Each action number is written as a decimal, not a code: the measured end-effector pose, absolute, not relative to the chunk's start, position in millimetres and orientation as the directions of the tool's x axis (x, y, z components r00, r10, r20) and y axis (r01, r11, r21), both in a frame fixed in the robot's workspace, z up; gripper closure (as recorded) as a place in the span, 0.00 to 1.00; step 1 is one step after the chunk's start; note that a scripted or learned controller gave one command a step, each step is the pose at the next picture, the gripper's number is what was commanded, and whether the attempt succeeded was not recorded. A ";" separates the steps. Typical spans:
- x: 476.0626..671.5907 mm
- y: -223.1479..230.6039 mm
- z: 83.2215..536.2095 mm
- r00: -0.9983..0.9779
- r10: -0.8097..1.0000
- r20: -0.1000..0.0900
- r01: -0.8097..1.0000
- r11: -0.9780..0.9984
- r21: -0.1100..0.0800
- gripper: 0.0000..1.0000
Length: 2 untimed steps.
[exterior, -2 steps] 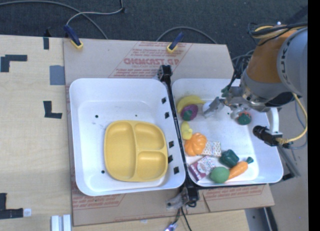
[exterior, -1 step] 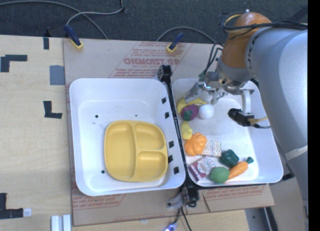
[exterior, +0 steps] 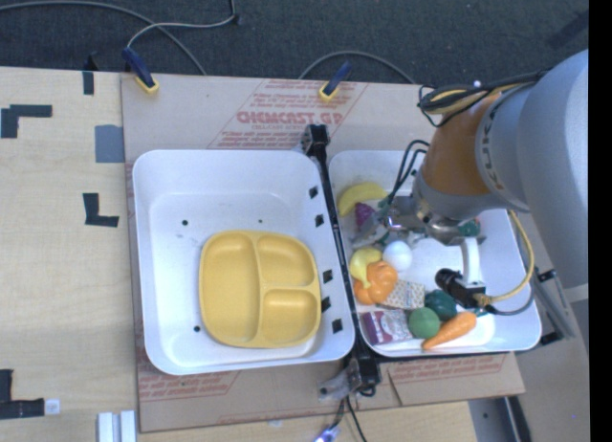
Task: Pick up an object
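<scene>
- Tabletop [exterior: 57, 239]: wood-grain surface with a cardboard sheet [exterior: 277, 115] under two shallow white bins set side by side.
- Arm [exterior: 535, 143]: grey with an orange band, reaching in from the right and standing over the right bin.
- Left bin [exterior: 163, 182]: holds one yellow divided tray [exterior: 258, 287], lying flat near the bin's middle.
- Right bin [exterior: 521, 335]: holds the candidate objects, crowded together along its left and front parts.
- Pincer [exterior: 402, 230]: low over the cluster in the right bin, just above a white ball [exterior: 397, 256]. Whether it is open or closed cannot be told; the wrist hides that detail.
- Objects near the pincer: a yellow banana-like piece [exterior: 359, 196] behind it, an orange item [exterior: 380, 282] and a yellow lump [exterior: 363, 263] just beside the ball.
- Objects at the front edge: a carrot [exterior: 449, 328], a green round piece [exterior: 424, 321], a dark red packet [exterior: 392, 325].
- Task status: judged as the approach or grasp stage. No object is seen lifted clear of the bin, so the pick is not yet confirmed; closing on one item and raising it remain.
</scene>
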<state>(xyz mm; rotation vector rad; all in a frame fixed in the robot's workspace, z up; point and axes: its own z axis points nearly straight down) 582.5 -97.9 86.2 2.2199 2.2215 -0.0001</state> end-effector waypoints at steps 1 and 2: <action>613.7 -95.9 86.2 -0.001 1.000 -0.001 1.000 0.001 0.004 0.00; 613.7 -96.3 96.3 -0.001 1.000 -0.001 1.000 0.001 0.003 1.00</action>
